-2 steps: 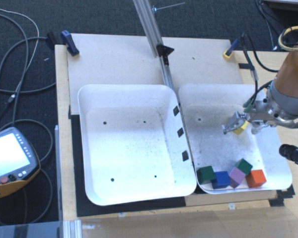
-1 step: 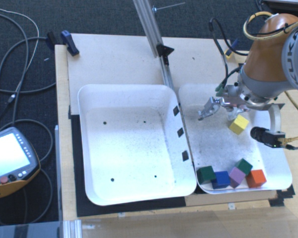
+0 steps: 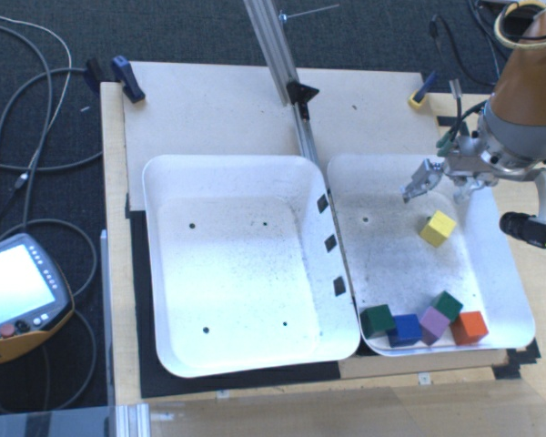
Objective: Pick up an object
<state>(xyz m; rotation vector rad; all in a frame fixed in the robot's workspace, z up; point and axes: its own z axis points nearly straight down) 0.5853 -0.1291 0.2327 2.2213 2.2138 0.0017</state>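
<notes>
Gripper [image 3: 434, 178] first: we see it hanging over the far half of the right bin [image 3: 382, 253], near that bin's far right corner, at the end of the grey arm [image 3: 519, 107] that comes in from the right with its orange band above the wrist. We cannot tell how its jaws stand; the metal parts there blur together, and we see nothing held between them. Just beside it, toward the bin's near edge, lies the yellow block [image 3: 438, 228], alone on the bin floor and apart from the gripper. Along the near edge of the same bin we count a row of other blocks packed close: a dark green block [image 3: 377, 320] nearest the bin's left wall, a blue block [image 3: 405, 329] touching it, a purple block [image 3: 434, 324], a second green block [image 3: 449, 305] just behind the purple one, and an orange block [image 3: 470, 327] toward the near right corner. The left bin [image 3: 164, 189] sits alongside, its right wall against the right bin's left wall. A metal rail [image 3: 273, 44] slants down over the bench [image 3: 209, 107] to the seam between the bins. Off the bench's left edge rests a handheld control pendant [image 3: 18, 294] with a lit screen, among cables [image 3: 36, 80] on the dark floor.
</notes>
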